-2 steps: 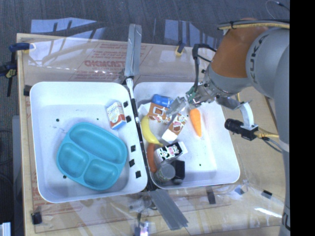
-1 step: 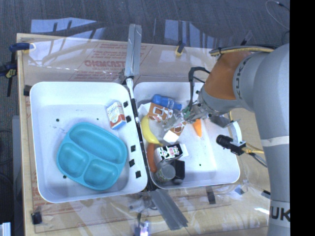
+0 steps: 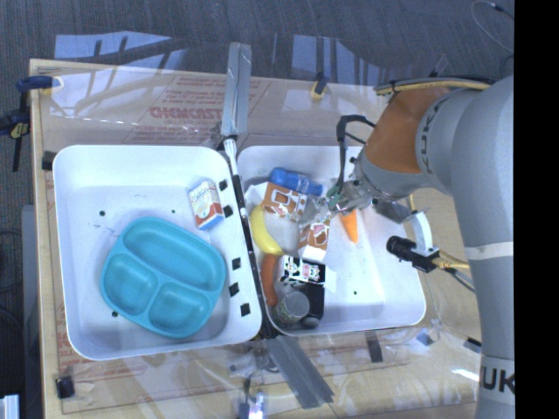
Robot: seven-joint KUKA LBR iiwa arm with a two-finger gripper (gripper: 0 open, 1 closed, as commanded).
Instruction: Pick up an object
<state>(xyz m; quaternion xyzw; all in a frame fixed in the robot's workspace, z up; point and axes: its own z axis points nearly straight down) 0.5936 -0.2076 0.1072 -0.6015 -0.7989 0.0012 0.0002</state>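
My gripper (image 3: 337,201) is low in the right bin (image 3: 397,295), at the upper middle of its pile of objects. It sits just right of a blue and orange box (image 3: 288,193) and just above an orange carrot (image 3: 350,226). A small brown packet (image 3: 315,236) lies below it. A yellow banana (image 3: 264,231) lies along the bin's left wall. Nearer the front are a black and white carton (image 3: 306,271) and a grey can (image 3: 295,306). Nothing can be seen held by the gripper.
The left bin (image 3: 79,182) holds a blue divided plate (image 3: 163,275) and a small white and orange carton (image 3: 205,204) near the divider. The grey arm with its orange band (image 3: 397,138) covers the right bin's upper right corner. A black fitting (image 3: 410,251) juts over the right wall.
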